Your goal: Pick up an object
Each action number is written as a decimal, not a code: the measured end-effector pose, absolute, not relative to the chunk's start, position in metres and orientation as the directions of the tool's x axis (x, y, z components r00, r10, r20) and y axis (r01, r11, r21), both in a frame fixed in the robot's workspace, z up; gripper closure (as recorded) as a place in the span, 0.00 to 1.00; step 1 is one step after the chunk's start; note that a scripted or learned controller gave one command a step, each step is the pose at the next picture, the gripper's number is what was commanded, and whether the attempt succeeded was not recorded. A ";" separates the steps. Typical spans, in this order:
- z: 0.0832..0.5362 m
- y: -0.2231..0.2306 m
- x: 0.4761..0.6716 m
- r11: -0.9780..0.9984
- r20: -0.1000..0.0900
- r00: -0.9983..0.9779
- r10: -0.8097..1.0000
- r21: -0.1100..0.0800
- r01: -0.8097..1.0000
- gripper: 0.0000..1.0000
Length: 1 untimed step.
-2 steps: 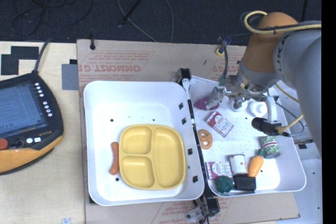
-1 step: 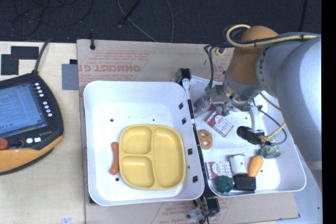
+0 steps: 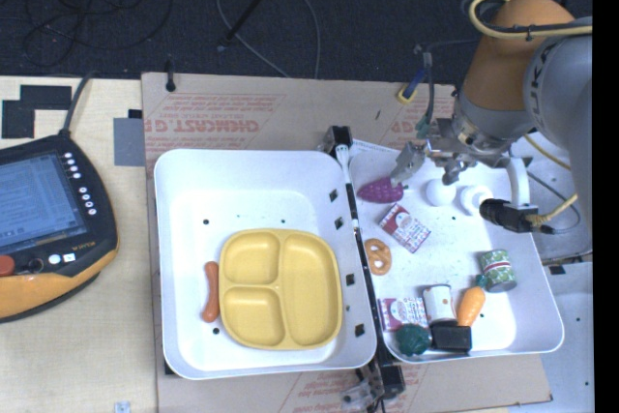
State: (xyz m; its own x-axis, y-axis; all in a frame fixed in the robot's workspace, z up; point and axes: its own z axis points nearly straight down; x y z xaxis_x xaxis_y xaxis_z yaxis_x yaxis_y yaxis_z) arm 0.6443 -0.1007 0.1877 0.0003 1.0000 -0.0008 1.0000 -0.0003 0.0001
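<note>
Black box (image 3: 451,337) partly hides a green item; end effector (image 3: 427,168) splayed open above white ball (image 3: 440,192).

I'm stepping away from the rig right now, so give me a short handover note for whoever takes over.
Gripper: open, holding nothing, over the back of the right bin.
Right bin: purple piece, white piece, snack packet, pretzel, carrot, small can.
Left bin: yellow plate, sausage.
Done: nothing picked.
Left: close on one thing and lift; the purple and white pieces lie closest.
</note>
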 end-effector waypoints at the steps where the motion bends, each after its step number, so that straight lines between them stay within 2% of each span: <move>1: 0.088 -0.088 0.644 0.001 0.000 -0.001 1.000 -0.002 1.000 0.00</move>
